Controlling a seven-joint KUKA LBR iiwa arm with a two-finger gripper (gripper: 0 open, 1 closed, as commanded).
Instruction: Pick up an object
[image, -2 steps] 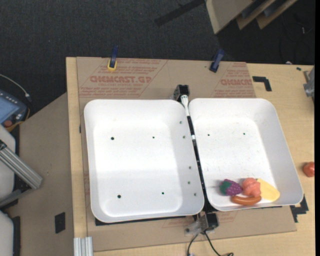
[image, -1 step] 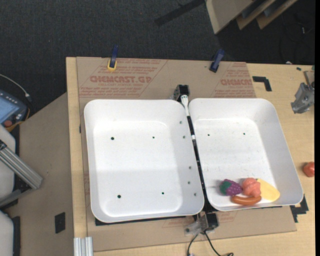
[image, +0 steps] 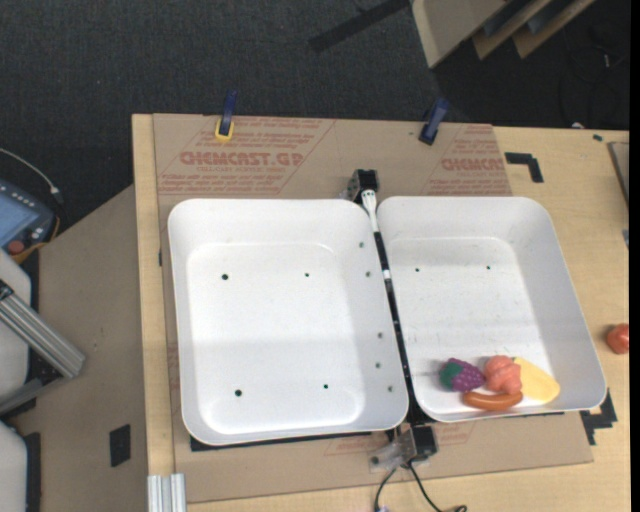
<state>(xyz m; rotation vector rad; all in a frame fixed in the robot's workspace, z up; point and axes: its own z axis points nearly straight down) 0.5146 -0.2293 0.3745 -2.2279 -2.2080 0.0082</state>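
Two white bins, the left bin (image: 275, 320) and right bin (image: 480, 300), are set on a brown board (image: 300, 150) over dark carpet (image: 150, 60). Toy food (image: 497, 381) is clustered at the right bin's near edge.

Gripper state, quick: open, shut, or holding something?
Gripper: cannot be told.
The purple plastic grape bunch, orange-red plastic fruit, yellow plastic slice and orange curved sausage lie in the right shallow white bin.
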